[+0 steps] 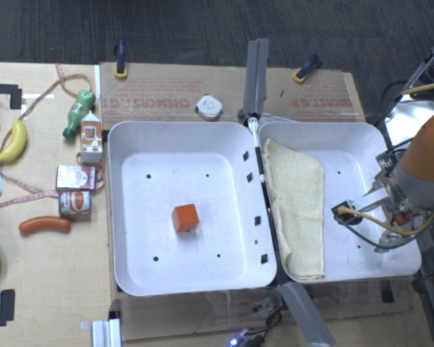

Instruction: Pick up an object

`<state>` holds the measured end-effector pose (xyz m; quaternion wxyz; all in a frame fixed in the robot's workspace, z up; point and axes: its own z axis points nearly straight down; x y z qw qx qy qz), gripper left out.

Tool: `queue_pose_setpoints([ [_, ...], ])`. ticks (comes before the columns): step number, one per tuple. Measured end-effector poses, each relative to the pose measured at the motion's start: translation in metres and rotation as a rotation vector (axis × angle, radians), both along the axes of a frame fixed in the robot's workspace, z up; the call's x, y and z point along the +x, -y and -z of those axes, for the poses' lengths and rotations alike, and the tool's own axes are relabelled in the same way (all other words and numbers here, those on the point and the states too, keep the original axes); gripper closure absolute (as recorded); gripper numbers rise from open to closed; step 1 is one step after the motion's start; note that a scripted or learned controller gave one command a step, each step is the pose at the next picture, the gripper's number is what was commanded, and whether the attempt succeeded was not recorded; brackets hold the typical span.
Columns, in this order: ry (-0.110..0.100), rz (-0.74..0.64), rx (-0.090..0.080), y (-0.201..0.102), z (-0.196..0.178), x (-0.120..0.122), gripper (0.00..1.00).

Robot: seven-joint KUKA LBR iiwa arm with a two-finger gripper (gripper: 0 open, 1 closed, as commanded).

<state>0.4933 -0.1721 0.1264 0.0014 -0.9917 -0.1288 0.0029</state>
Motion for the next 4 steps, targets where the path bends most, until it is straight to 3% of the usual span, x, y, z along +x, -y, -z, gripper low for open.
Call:
queue_pose_setpoints([
  [1, 0.003, 0.002, -0.002, 0.05, -0.054, 0.017, 0.0],
  [2, 0.002, 0.055, -0.002, 0.05, -0.1, 0.009, 0.0],
  [3, 0.001, 0.049, -0.002, 0.05, -0.103, 0.01, 0.0],
  [4, 0.002, 0.054, -0.002, 0.05, -0.15, -0.002, 0.0],
])
